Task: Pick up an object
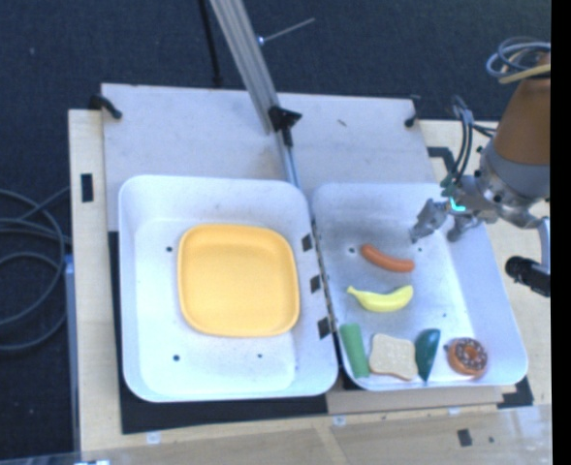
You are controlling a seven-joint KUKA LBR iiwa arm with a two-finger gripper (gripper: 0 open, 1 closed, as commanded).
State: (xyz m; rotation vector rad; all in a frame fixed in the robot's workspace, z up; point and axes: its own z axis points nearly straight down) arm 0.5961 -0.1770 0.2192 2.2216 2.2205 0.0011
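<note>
Nearest the camera, along the front wall of the right white plastic bin (479, 289), lie a green cylinder-shaped toy (354, 349), a pale toast-slice toy (394, 356), a dark-green pepper-like toy (428, 352) & a round brown donut toy (467, 356); behind them a yellow banana toy (382, 298), then a red-orange sausage toy (387, 258), w/ a square yellow plastic plate (237, 279) in the left white bin (140, 221). Farthest back the grey hand (438, 219) hovers over the right bin's rear, nothing between its fingers, spread can't tell. Sausage, mid-bin just beside the hand, is prob. the pick: looks light, stiff, smooth, so grip across its middle.
</note>
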